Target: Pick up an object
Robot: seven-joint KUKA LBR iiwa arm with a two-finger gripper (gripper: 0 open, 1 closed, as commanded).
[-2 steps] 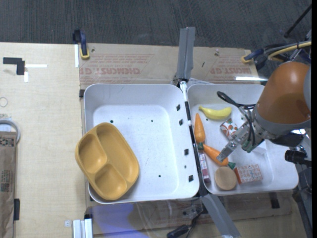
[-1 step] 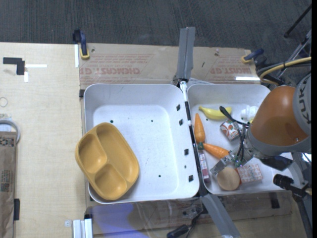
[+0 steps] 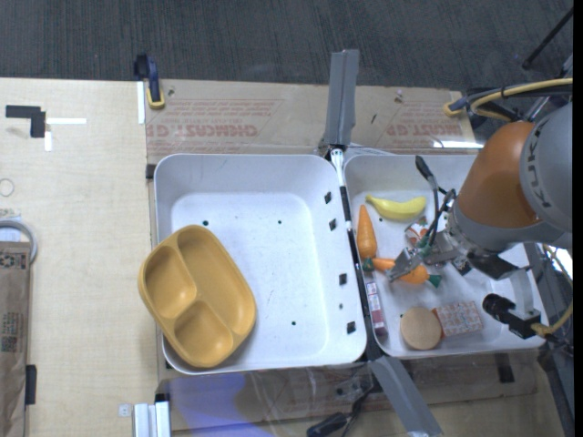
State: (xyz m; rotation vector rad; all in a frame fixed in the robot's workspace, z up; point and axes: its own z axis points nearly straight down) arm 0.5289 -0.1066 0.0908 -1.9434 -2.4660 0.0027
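While I hover low, my gripper has an unreadable finger gap.
Small orange plastic carrot lies directly beneath, long axis running left-right.

We cannot tell how the pincer stands; it is too small and tangled among toys. The arm runs off the right edge and covers part of the right bin. A small orange piece beneath the pincer is half hidden. At the left edge, a brown bag is cut off.
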